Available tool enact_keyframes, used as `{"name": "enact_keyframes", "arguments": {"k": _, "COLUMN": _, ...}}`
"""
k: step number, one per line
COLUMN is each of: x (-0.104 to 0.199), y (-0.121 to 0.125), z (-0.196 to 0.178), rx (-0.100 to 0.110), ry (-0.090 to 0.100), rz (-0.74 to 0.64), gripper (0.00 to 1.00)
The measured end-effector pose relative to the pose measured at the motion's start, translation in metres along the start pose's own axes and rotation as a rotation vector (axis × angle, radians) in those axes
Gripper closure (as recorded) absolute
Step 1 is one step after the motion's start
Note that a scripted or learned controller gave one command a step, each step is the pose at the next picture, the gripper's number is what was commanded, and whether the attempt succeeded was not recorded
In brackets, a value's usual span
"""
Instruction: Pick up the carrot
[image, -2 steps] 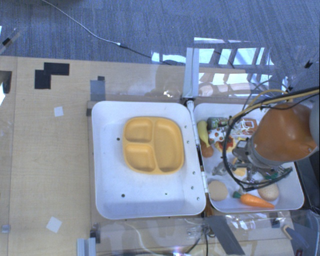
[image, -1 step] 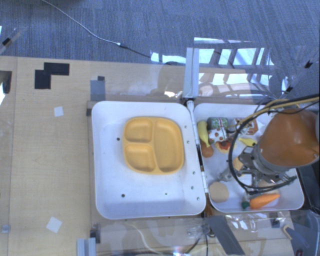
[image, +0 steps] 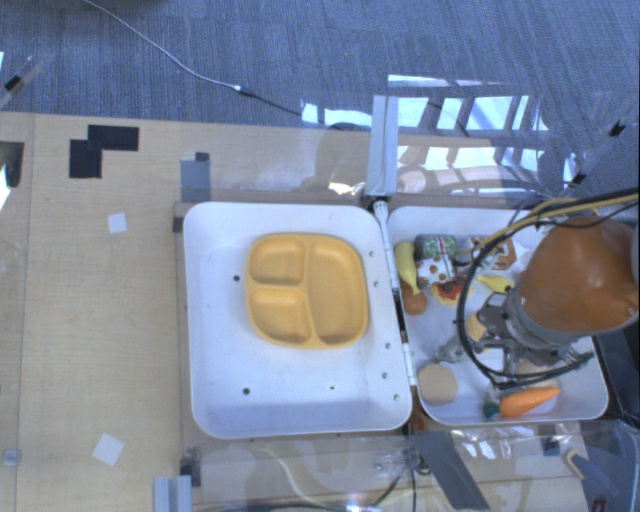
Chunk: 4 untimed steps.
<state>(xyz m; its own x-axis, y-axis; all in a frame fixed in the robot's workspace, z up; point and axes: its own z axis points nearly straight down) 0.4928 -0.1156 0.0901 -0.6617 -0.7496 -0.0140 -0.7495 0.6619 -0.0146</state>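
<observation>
Wooden bench (image: 90, 330); blue carpet (image: 300, 50)

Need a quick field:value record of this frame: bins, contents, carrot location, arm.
left bin: holds a yellow divided plate
right bin: cluttered with toy food
carrot: lying flat near the right bin's front edge, green end pointing left
other items: banana, small can, beige round item
arm: over the right bin, orange band uppermost, cables looped around it
gripper: low over the bin, just behind the carrot
carrot held: not visibly
</observation>
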Motion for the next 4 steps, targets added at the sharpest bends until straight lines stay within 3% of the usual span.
{"name": "enact_keyframes", "arguments": {"k": 1, "x": 0.0, "y": 0.0, "z": 0.0, "rx": 0.0, "ry": 0.0, "rz": 0.0, "gripper": 0.0}}
{"name": "enact_keyframes", "arguments": {"k": 2, "x": -0.044, "y": -0.092, "z": -0.029, "rx": -0.006, "ry": 0.006, "rz": 0.007, "gripper": 0.0}}
{"name": "enact_keyframes", "arguments": {"k": 3, "x": -0.03, "y": -0.038, "z": 0.002, "rx": -0.002, "ry": 0.006, "rz": 0.265, "gripper": 0.0}}
{"name": "enact_keyframes", "arguments": {"k": 4, "x": 0.007, "y": -0.024, "z": 0.001, "rx": 0.001, "ry": 0.004, "rz": 0.468, "gripper": 0.0}}
